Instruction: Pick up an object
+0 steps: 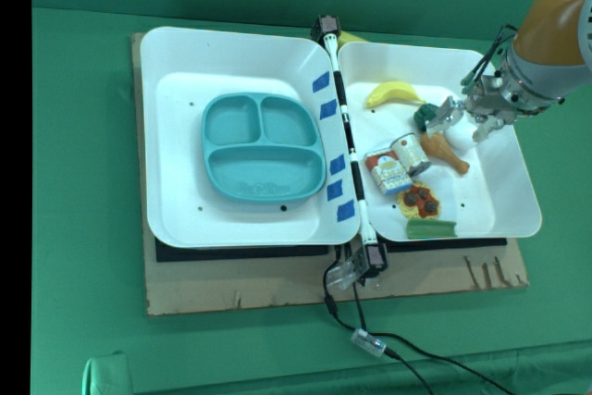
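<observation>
The gripper (467,117) hangs over the right bin (499,199), and its two fingers stand apart, with nothing between them. One fingertip (448,114) is just beside a dark green object (425,117); whether it touches I cannot tell. Near it lie a toy chicken drumstick (446,153), a banana (394,93), a small can (410,154), a red and white carton (388,173), a pizza slice (419,201) and a green stalk (431,228). The left bin (176,106) holds a teal divided plate (263,147). Both bins rest on a cardboard sheet (277,291) on a green cloth (83,199).
</observation>
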You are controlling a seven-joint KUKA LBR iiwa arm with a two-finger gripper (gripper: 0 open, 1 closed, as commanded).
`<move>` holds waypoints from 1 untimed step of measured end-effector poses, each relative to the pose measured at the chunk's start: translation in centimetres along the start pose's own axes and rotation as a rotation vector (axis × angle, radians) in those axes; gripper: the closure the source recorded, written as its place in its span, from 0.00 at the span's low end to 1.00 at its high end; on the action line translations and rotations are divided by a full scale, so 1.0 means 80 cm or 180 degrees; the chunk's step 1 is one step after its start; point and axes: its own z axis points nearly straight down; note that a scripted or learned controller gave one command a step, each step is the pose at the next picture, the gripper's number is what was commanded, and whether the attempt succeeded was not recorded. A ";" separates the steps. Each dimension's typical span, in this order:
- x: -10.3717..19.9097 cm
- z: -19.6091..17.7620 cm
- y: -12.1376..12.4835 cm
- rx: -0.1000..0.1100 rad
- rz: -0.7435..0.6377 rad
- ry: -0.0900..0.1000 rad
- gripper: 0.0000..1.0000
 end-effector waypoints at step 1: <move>-0.027 0.067 0.061 -0.0030 -0.0007 -0.0016 0.00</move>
